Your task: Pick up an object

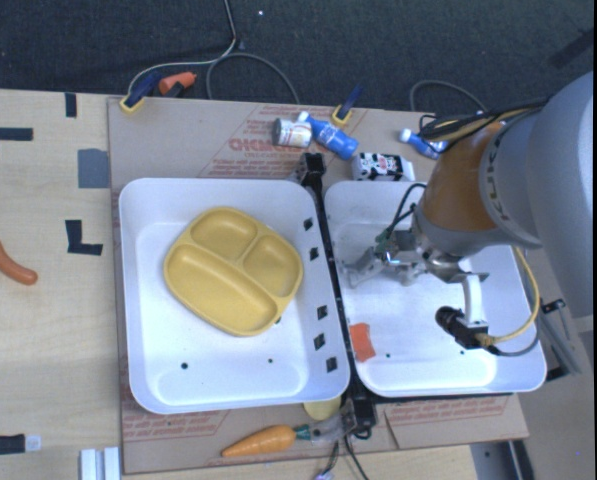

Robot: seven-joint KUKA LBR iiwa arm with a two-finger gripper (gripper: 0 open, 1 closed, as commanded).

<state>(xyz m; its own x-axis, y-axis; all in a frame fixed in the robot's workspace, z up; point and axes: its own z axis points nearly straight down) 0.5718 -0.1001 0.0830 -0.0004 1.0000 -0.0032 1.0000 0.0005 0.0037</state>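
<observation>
One yellow plate (235, 269), one orange block (362, 342), seemingly.

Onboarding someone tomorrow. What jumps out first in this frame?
The yellow divided plate lying in the left bin is the loudest thing. Next is the grey arm with its orange band reaching over the right bin, its gripper low near the bin's left side. A small orange piece lies in that bin's lower left, and a toy carrot sits on the bench below the bins.
</observation>
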